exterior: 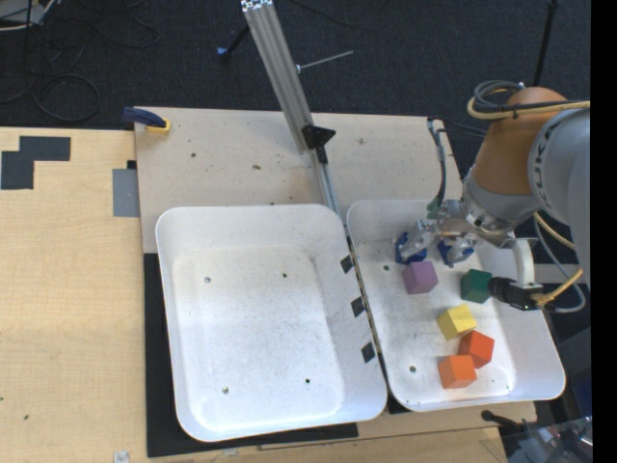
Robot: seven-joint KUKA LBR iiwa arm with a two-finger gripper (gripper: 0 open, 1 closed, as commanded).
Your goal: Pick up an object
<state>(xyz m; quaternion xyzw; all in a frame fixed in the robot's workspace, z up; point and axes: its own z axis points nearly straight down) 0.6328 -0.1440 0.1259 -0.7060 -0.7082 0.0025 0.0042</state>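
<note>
In the right-hand bin, up toward its far edge, the gripper hangs low over the white floor, with the grey and orange arm reaching in over the bin's right rim. Its two blue-tipped fingers stand well apart, and from here I can see nothing between them but bare bin floor, so they grip nothing. The purple cube sits just on the near side of the fingers, very close to their tips; I cannot tell whether it touches them. The green cube lies beside the purple one, toward the bin's right edge, a little apart from it. Closer to the near right corner the other three sit bunched: the yellow cube, then the red-orange cube touching or almost touching it, and the orange cube nearest the bin's near edge. The left-hand bin lies alongside, joined to the right one by small black clips along their shared edge. On the table beyond the bins an aluminium rail slants up from near the far edge of the bins, and a blue and yellow clamp sits at the table's far left corner.
</note>
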